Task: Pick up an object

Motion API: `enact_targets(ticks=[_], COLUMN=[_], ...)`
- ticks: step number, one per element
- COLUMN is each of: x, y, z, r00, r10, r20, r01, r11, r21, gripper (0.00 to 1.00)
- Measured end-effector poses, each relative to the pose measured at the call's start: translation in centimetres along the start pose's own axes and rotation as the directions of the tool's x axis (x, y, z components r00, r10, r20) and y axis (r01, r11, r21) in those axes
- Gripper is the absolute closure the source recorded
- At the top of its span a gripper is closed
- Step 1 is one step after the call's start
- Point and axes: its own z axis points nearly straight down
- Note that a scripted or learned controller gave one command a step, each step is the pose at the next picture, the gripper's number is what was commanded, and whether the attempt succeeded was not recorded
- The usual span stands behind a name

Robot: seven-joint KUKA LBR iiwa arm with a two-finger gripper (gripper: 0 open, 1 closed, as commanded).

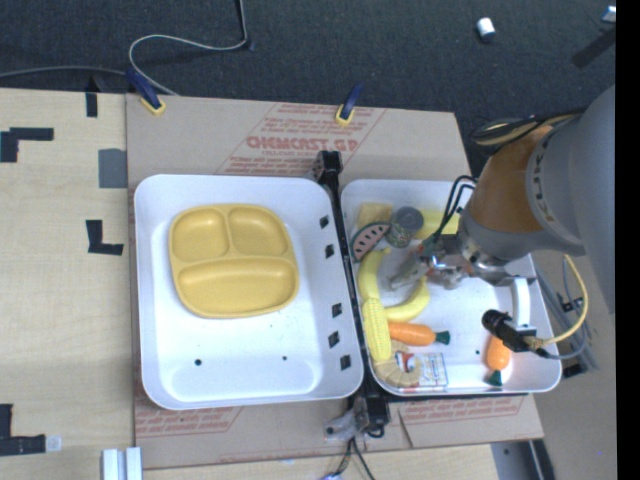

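Gripper (405, 268) low in the right bin (530, 376), over the banana (385, 280) — jaw state cannot be told.
The banana's long axis runs roughly 12 to 6, curving toward 3 beneath the gripper; corn (377, 330) lies at 7.

Dark carpet floor (380, 28) lies behind a pale wooden worktop (50, 298) with black tape marks, covered partly by printed brown cardboard (290, 143)

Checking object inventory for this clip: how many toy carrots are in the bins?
2: one carrot beside the corn in the right bin, another carrot near its right corner. The arm may hide more.
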Motion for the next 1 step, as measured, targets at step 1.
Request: enact_targets(ticks=[1], x=[0.02], y=[0.07], z=[-0.77], r00=[1.0], r10=[-0.001], r20=[0.0], r01=[0.001], r11=[1.0], r21=[0.0], gripper=[1.0])
